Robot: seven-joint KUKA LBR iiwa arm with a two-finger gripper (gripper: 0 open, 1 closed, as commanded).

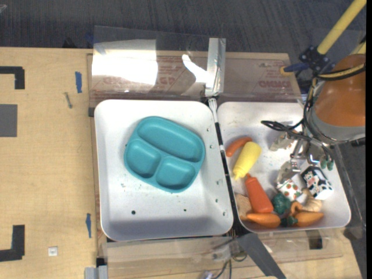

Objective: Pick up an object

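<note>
My gripper (295,163) hangs low in the right bin (340,217), just above a heap of toy food near its right side. Under and beside it lie a white spotted piece (289,188) and a black-and-white piece (317,182). To its left are a yellow bottle (246,158) and a small orange carrot (237,145). A red-orange bottle (257,194), a green piece (281,205) and two orange pieces (261,218) (308,217) lie along the front wall. I see nothing clearly gripped.
The left bin (116,214) holds a teal divided plate (165,154). A clear plastic wall (174,68) stands behind the bins. The arm's orange band (343,103) hangs over the right bin's far right corner. A brown bench top (40,173) lies to the left.
</note>
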